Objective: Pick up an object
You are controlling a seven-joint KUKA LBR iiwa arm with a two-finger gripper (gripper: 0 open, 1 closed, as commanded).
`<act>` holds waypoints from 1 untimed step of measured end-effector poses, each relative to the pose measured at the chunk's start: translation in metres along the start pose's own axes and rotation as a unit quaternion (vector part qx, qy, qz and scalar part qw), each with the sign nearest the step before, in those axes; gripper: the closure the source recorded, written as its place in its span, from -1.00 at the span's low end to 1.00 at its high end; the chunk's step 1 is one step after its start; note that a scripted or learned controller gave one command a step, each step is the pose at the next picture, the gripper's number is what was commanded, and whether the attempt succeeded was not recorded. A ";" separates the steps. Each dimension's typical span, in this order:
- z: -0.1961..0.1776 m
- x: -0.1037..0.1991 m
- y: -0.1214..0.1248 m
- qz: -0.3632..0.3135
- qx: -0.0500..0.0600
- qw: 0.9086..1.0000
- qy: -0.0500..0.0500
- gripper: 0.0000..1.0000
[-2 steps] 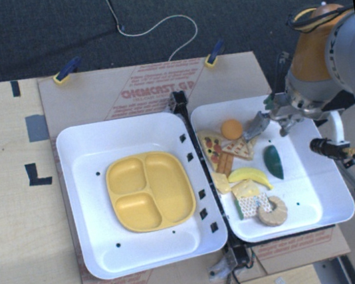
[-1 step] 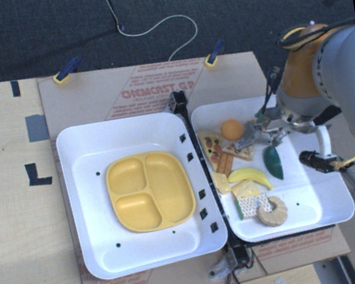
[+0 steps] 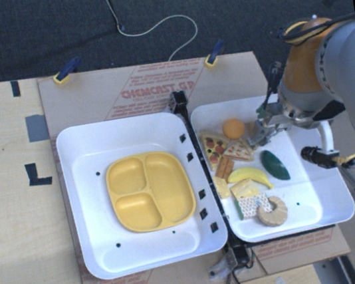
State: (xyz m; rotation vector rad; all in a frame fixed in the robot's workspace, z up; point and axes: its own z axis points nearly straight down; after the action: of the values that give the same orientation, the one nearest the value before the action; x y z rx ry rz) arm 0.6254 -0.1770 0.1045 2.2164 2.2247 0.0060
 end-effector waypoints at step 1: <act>-0.042 0.003 0.003 0.001 0.001 1.000 -0.001 1.00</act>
State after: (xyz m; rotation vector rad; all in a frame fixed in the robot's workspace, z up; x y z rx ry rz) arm 0.6284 -0.1745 0.1468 2.2187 2.2222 0.0014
